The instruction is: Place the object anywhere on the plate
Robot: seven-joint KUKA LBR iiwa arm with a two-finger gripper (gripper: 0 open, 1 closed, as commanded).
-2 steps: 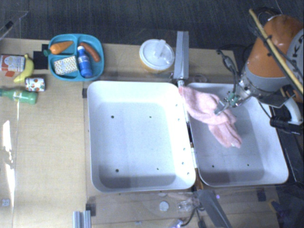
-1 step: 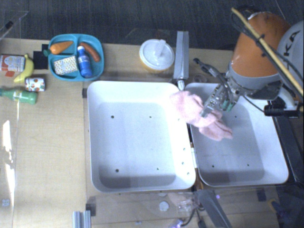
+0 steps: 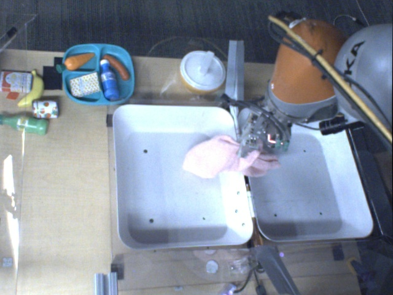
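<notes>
There, pink cloth [image 3: 216, 156] (crumpled) across both bins [image 3: 153, 226].

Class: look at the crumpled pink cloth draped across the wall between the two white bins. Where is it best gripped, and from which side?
Probably the raised fold of the pink cloth over the left bin, from above: it lies limp and bunched.

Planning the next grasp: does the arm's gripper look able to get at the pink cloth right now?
Probably yes: the gripper is right over the pink cloth draped across the wall between the bins, with nothing covering it.
</notes>
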